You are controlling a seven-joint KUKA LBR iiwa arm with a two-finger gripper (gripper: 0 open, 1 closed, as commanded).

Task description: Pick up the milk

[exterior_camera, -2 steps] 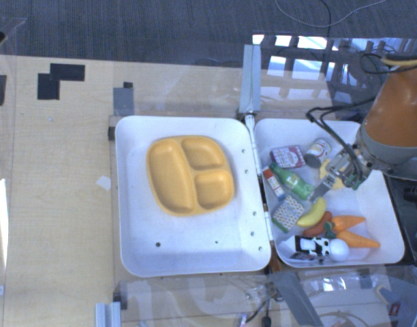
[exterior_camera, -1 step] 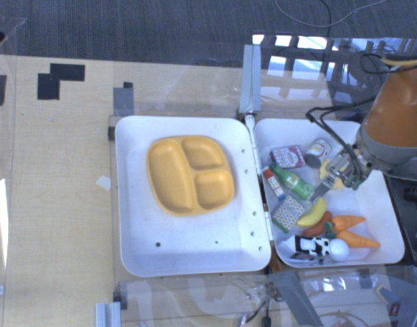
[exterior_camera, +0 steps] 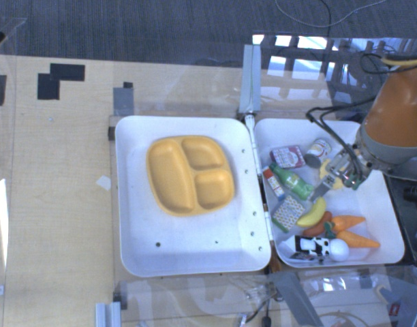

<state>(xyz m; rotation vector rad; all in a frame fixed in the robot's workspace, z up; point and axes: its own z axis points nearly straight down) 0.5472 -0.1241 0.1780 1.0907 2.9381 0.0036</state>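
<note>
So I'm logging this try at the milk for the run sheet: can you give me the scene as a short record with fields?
left bin: white bin holding a yellow divided plate
right bin: white bin crowded with toy groceries
milk: black-and-white carton lying near the front wall
beside milk: white egg, carrots, banana
other items: green bottle, can
claw: claw above the right bin's middle, apart from the milk
milk grasped: no
</note>
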